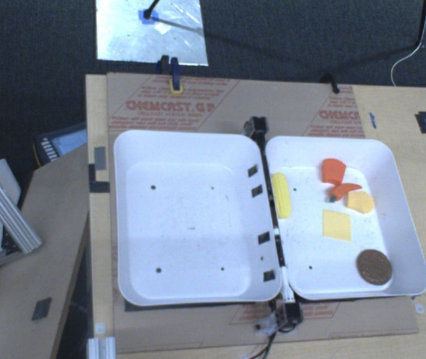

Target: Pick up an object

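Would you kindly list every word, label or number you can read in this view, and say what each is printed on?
"CHEMCAST GP": red print on the brown board behind the left bin.
A second red print on the board behind the right bin, at: too blurred to read.

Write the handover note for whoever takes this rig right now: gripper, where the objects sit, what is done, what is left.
Gripper: no report from this view.
Objects: all five lie in the right bin. A yellow corn cob lies along its left wall; an orange piece sits near the back, with a small carrot-like piece and a yellow-orange wedge just in front of it. A flat yellow square is mid-bin, and a brown disc is in the front right corner.
Left bin: white, beside the right one.
Done: nothing lifted yet.
Left: pick up one object.
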`<state>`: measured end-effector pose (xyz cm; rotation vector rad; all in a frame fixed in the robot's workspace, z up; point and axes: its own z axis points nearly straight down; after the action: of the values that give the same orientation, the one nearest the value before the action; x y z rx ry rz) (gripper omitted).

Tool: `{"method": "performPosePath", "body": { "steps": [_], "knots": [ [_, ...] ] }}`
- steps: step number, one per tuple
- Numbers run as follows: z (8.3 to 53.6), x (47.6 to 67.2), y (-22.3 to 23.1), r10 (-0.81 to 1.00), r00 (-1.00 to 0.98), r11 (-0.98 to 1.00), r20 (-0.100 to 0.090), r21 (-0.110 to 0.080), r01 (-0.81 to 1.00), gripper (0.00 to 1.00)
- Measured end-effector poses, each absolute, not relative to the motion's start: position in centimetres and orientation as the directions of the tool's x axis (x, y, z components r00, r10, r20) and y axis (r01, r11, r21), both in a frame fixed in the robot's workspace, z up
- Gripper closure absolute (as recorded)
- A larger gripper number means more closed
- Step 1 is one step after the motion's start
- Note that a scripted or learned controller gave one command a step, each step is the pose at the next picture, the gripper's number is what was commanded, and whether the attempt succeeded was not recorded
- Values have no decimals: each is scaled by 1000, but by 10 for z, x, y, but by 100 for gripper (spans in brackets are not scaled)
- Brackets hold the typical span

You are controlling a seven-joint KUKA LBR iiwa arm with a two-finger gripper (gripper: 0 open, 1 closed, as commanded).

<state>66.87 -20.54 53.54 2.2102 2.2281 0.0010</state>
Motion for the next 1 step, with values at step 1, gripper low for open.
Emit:
{"method": "performPosePath", "body": {
  "steps": [1],
  "knots": [
    [535, 669, -205, 1000, -8, 8, -2, 3, 1000, 100]
  ]
}}
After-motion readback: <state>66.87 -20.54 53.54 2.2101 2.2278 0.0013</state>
